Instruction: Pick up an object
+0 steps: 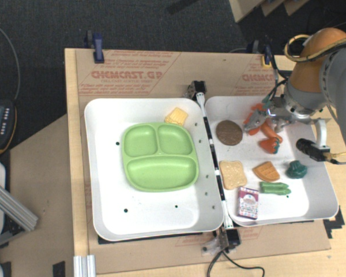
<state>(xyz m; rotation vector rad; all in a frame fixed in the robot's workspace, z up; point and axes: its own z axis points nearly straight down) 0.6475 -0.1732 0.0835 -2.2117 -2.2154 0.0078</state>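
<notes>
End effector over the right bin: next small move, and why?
Probably a short straight descent. The end effector sits above the orange toy pieces at the back of the right bin, and nothing shows between its fingers. The brown round piece lies apart to the left, so a drop looks unobstructed.

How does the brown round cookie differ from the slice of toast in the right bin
The brown cookie is round and dark brown; the toast slice is squarish and pale tan. The cookie lies toward the bin's far end, close to the gripper; the toast lies nearer the camera, beside the pink carton. Both lie flat along the right bin's left side.
</notes>
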